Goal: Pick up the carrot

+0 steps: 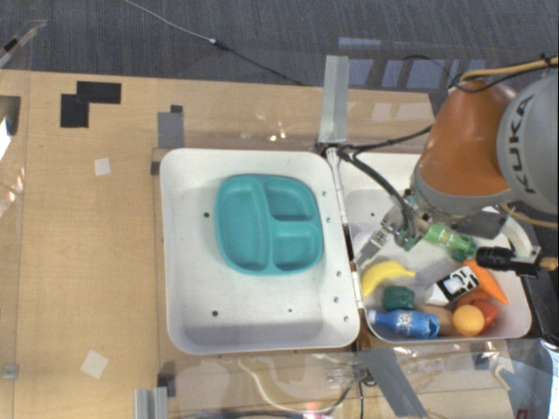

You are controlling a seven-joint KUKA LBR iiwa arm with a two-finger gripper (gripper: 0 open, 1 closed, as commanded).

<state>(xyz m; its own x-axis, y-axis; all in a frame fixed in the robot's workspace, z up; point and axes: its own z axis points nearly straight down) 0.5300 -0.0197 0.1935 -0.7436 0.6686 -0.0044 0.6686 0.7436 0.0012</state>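
The carrot (491, 283) lies in the right bin (367, 201), close to its right wall and toward the near corner, with its orange body slanting and tapering toward the far left. Its lower end is just beside an orange ball (469, 320), which sits at the bin's near edge. A pale green bottle (451, 242) lies a little beyond the carrot's thin end, partly under the arm's orange band.

The gripper (372, 248) is well apart from the carrot, over on the left side of the same bin. It points down and to the left, low over bare white floor near the wall shared with the other bin. Whether it is spread or clenched cannot be told from this slant, because the metal tip reads as one grey shape. Whether it touches the floor cannot be told either.

A yellow banana (389, 275) lies just nearer the camera than the gripper's tip, apart from it. A dark green toy (400, 298) sits next to the banana's near side. A blue bottle (407, 324) lies on its side along the near wall.

The left bin (179, 260) holds a teal divided plate (266, 223), which sits flat around its middle.
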